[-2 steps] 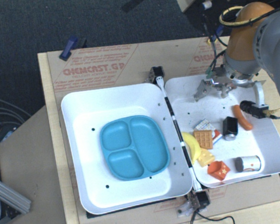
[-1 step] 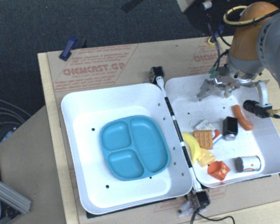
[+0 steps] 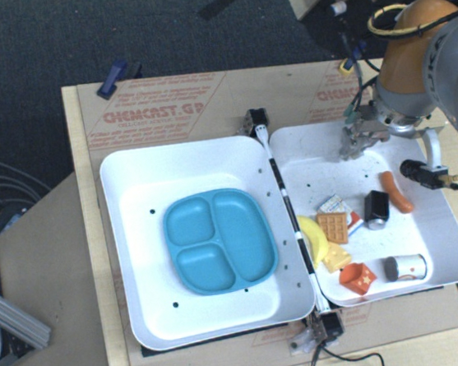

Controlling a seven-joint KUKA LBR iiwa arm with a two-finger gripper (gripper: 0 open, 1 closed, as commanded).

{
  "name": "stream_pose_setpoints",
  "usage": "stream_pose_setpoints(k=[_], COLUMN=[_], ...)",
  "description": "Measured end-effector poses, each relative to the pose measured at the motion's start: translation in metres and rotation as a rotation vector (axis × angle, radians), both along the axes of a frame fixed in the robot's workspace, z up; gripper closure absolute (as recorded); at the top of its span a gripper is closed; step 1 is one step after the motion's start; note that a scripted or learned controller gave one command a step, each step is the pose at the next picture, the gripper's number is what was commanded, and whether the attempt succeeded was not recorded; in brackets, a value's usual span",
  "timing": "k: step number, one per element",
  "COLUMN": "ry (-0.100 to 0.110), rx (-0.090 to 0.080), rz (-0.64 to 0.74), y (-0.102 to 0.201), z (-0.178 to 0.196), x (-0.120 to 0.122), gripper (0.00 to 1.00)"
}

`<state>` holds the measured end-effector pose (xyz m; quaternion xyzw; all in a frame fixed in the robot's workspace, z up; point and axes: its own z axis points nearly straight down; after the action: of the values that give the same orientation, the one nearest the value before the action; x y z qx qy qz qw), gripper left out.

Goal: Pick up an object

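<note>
Toys cluster at the right bin's (image 3: 438, 264) near side while the gripper (image 3: 359, 139) hangs over its bare far corner, grip unreadable; nearest is the sausage (image 3: 396, 191), just beside, long axis running near-to-far.

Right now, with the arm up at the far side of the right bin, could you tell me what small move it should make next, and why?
Probably a short move toward the near side of the right bin, bringing the gripper over the black block. The gripper sits above bare bin floor at the far edge, while the objects lie nearer. The block has a little free space around it, unlike the crowded waffle piece and banana.
</note>
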<state>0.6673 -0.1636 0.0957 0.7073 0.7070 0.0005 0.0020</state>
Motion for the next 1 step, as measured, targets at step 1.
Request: stream_pose_setpoints(k=[1], ry=[0.001], rx=[0.000], rz=[0.000], y=[0.0001], z=[-0.0003], x=[-0.0002], gripper=[0.00])
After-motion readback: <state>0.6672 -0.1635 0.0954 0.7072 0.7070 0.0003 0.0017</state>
